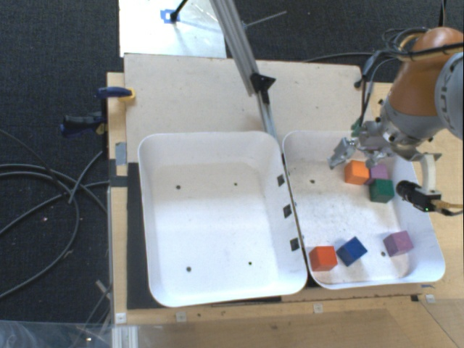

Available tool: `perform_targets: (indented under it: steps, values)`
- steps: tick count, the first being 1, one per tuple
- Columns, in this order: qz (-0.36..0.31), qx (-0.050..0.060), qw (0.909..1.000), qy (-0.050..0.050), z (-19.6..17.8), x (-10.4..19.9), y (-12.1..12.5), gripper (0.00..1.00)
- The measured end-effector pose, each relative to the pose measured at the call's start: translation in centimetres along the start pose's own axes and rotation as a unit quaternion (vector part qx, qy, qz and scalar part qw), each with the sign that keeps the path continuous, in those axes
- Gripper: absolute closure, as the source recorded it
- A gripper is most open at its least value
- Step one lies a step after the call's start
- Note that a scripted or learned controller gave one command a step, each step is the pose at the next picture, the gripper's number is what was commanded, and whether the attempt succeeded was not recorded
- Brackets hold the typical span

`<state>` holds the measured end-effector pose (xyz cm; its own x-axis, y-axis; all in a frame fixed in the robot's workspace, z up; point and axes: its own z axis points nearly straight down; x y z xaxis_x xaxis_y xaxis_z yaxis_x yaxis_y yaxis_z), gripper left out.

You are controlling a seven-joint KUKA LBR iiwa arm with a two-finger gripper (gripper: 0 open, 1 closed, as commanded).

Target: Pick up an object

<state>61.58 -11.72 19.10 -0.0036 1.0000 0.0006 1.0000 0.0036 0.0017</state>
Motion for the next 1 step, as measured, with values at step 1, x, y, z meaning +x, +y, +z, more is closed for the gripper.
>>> perform_targets:
  steps: [1]
  values:
    - [0.003, -0.005, 1.0000, -0.003, -11.43, -5.77, -2.30, 0.00]
